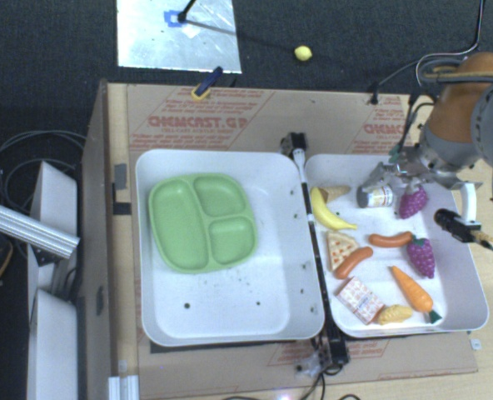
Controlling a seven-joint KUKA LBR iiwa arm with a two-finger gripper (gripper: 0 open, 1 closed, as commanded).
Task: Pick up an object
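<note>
At centre left, the left bin (230,307), smooth white plastic, holds a matte green divided plate (202,222) with three rounded compartments. The right bin (471,294) at centre right carries glossy toy food. The gripper (378,192) hangs over its upper part, a small silvery can (376,197) right at its tip; I cannot tell whether the jaws close on it. Just right lies a knobbly purple grape bunch (411,201); lower left, a curved yellow banana (327,213).
</note>
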